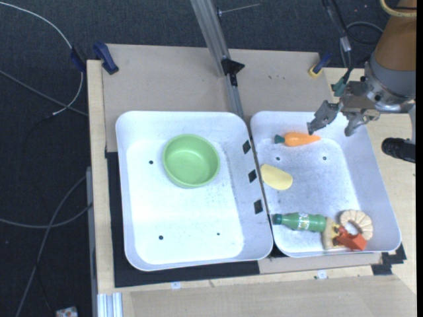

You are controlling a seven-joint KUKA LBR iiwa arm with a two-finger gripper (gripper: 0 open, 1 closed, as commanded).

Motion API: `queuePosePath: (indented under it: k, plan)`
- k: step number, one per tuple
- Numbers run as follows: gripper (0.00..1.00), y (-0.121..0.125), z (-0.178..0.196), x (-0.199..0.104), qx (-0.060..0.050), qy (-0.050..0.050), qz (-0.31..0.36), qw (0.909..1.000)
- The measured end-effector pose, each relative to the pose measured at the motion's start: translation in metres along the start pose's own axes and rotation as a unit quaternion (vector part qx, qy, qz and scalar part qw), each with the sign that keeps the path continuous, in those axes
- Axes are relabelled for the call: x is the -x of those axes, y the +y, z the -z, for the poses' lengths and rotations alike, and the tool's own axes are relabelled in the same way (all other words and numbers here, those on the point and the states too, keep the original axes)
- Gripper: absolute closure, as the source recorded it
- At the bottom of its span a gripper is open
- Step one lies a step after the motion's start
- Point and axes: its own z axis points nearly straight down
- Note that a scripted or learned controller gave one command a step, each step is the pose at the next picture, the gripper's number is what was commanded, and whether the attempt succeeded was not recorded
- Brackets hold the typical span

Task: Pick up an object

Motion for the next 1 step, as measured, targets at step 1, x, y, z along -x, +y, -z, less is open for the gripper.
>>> queuePosePath:
  k: [1]
  plan:
    - [0.0,-0.0107,-0.0522,-0.0023,-0.004,0.0,-0.001,1.0]
